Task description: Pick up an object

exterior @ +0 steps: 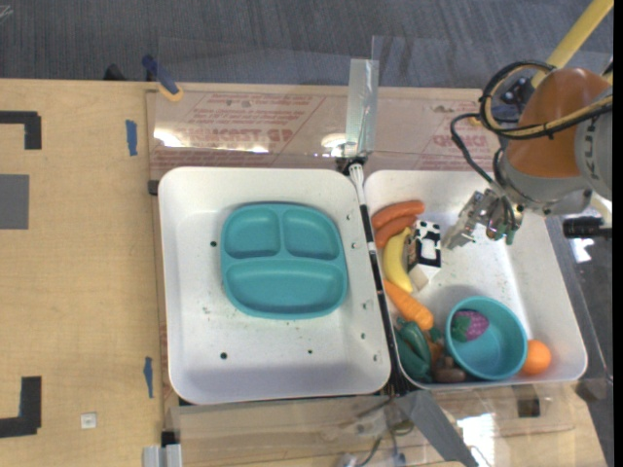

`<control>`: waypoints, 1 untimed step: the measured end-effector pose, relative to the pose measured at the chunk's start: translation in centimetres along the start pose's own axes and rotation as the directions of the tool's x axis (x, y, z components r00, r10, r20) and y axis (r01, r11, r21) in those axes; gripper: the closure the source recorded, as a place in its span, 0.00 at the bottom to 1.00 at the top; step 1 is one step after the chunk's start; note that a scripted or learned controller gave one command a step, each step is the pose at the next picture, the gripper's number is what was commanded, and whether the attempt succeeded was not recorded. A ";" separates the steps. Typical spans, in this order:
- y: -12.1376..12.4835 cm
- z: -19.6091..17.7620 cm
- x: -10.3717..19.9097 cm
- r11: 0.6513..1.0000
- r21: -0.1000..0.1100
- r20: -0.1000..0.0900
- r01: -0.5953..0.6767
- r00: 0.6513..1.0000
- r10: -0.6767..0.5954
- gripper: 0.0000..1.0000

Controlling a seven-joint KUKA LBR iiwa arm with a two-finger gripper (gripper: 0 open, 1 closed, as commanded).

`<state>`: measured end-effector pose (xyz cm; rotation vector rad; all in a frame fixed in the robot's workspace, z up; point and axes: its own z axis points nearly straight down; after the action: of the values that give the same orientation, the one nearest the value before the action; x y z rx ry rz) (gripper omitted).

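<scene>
Over the right white bin (545, 290), the metal gripper (484, 224) hangs just beside a black-and-white block (426, 244); whether its jaws grip anything I cannot tell. A smooth teal divided plate (284, 259) lies in the left bin (185, 261). A round teal bowl (489, 343) holds something purple (471, 323).

Two white bins (185, 261) sit side by side. The left one holds one teal divided plate (284, 260). In the right one: one teal bowl (496, 343), one banana (395, 265), two carrots (397, 215), one orange (536, 357).
</scene>
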<state>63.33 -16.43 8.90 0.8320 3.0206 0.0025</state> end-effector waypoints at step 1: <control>-4.4 0.1 -4.4 0.993 0.002 0.002 0.118 0.993 -0.118 1.00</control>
<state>64.87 -22.49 8.77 0.6510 3.0630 -0.0025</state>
